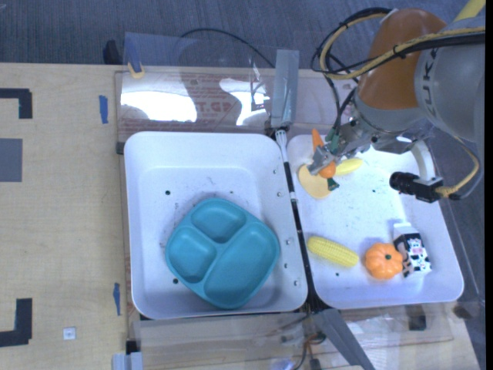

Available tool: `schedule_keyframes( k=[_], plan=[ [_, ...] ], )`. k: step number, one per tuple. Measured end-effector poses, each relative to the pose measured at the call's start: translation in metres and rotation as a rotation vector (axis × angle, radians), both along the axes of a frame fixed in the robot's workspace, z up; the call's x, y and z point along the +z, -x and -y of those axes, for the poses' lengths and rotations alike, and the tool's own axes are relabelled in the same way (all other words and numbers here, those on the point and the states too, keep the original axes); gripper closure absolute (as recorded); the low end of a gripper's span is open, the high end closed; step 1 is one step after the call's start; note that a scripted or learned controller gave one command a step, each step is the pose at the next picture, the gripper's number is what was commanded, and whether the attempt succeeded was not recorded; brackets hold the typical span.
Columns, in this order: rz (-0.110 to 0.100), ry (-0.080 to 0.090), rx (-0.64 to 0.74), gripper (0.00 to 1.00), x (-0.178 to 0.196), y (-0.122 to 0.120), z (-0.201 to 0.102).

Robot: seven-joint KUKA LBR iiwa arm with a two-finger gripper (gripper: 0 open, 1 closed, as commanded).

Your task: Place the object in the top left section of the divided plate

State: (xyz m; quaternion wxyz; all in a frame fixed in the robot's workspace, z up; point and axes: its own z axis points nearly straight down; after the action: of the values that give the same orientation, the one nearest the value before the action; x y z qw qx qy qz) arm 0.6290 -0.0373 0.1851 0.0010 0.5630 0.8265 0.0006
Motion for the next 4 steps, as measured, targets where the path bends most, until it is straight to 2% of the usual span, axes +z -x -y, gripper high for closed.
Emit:
schedule_keyframes(
  k=[1,2,3,4],
  plan=[
    [-0.002,0.0,0.449,1.0,0.039,0.082,-0.037],
    [0.009,0.005,0.493,1.0,0.126,0.044,-0.007],
    [0.008,0.004,0.709,1.0,0.187,0.039,-0.07],
    [-0.008,-0.001,0.613,1.0,0.1,0.034,-0.046]
  ],
)
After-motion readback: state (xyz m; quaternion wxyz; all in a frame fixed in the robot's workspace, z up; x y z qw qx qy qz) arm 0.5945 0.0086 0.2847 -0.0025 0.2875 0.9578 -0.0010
